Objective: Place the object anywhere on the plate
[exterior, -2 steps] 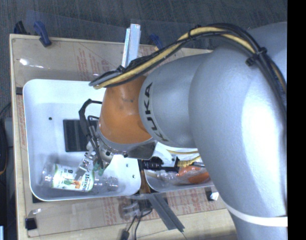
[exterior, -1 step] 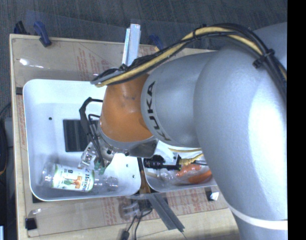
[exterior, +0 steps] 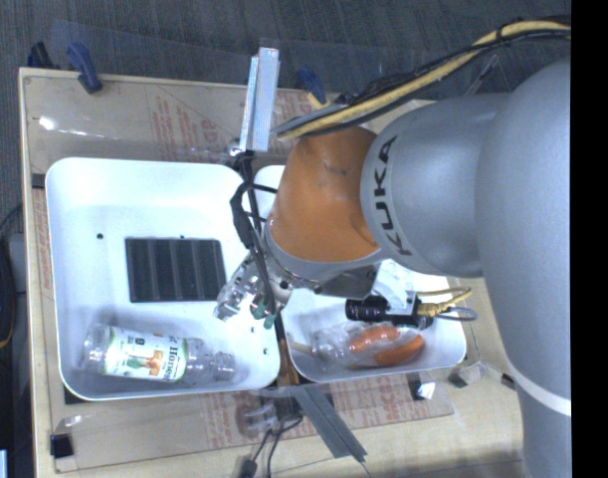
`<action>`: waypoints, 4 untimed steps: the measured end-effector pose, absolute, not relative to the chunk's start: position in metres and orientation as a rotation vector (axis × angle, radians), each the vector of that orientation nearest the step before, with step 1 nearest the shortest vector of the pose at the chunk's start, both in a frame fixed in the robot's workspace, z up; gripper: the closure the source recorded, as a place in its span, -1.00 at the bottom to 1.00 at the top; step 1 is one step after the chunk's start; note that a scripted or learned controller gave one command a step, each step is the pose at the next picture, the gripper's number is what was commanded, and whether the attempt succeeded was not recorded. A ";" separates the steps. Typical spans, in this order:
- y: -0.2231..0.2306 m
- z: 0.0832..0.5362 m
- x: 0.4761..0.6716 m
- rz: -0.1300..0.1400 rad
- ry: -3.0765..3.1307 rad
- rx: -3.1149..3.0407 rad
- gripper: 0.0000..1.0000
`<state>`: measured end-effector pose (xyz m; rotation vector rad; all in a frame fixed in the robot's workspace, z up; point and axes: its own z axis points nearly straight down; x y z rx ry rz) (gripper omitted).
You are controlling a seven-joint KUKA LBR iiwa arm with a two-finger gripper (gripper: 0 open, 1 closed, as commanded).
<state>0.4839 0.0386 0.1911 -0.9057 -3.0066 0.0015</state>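
A dark ribbed rectangular plate (exterior: 174,269) lies flat in the middle of the left bin (exterior: 70,202). In front of it, along the bin's near wall, a clear plastic bottle with a green and orange label (exterior: 152,357) lies on its side. My gripper (exterior: 247,299) hangs over the left bin's right edge, just right of the plate and above and to the right of the bottle. I see nothing in the gripper. The big grey and orange arm covers most of the right bin (exterior: 453,352).
In the right bin's near part lie an orange carrot-like item (exterior: 388,347) and a crumpled clear plastic item (exterior: 333,345). A metal strip (exterior: 260,98) stands behind the bins. A bracket (exterior: 323,421) juts out at the bench front.
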 end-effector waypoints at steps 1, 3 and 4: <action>0.055 0.291 0.498 0.000 -3.064 -0.697 1.00; 0.090 0.190 0.491 0.004 -3.017 -0.857 1.00; 0.138 0.153 0.475 0.006 -2.957 -1.045 1.00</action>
